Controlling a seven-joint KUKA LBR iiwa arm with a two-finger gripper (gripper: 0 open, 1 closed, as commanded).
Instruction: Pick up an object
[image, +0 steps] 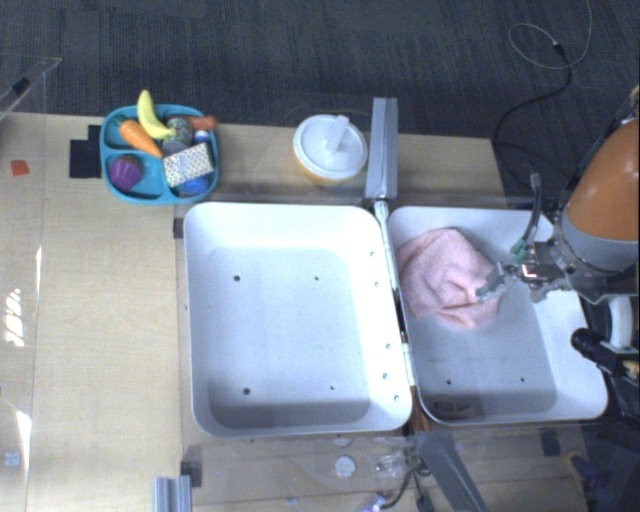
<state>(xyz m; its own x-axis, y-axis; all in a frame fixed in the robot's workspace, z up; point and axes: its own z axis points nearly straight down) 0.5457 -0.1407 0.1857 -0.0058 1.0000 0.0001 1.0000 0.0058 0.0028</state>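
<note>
The pale wood bench (90, 360) runs from the near edge up to dark grey carpet (300, 50) at the far side, where a thin cable (545, 45) loops on the floor. On the bench the left bin (290, 320) and the right bin (520, 390) sit side by side, touching along a metal strip; a pink cloth (445, 275) lies crumpled in the far left part of the right bin, and the gripper (492, 288) reaches from the right to the cloth's right edge, though I cannot tell how its fingers stand. Beyond the bins stand a white-lidded yellow cup (330, 148) and, further left, a blue tray (115, 150) holding a toy banana (150, 115), a carrot (138, 137) and other small toys.
</note>
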